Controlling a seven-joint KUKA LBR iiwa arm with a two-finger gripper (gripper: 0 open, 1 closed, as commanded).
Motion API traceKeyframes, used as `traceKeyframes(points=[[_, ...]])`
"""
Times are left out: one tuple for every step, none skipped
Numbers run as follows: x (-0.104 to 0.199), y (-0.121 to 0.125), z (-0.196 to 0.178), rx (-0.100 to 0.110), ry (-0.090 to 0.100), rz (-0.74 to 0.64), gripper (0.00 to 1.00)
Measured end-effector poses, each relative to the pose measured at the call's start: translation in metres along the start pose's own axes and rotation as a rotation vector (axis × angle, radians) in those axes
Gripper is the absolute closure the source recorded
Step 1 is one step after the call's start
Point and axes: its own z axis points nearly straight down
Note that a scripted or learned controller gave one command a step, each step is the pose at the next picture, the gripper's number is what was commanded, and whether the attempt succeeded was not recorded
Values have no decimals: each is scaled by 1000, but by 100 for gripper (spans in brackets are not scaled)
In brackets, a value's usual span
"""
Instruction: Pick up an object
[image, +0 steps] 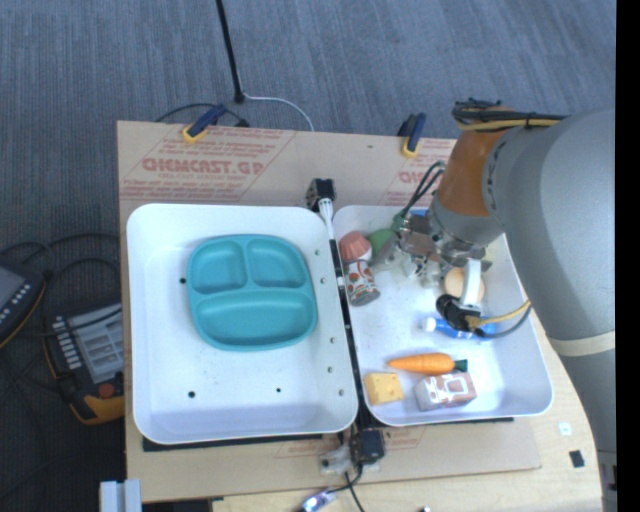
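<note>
My gripper (421, 252) hangs low over the back of the right bin (530, 385), below the orange wrist band. Just to its left lie a green item (383, 240) and a small can with a reddish top (357, 268), which leans against the bin's left wall. A pale egg-shaped item (466, 284) sits just right of the gripper, partly hidden by the wrist. Towards the front of the bin lie an orange carrot (424, 363), a yellow cheese cube (383, 388) and a small carton (446, 392). Nothing shows held in the gripper.
The left bin (160, 390) holds a teal divided plate (252, 291). A small blue and white item (436, 324) lies mid right bin. The big grey arm covers the right bin's right side. Clamps and cables sit at the board's back edge.
</note>
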Motion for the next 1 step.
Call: traceKeyframes(points=[[-66,-38,-57,-1,2,-163,0]])
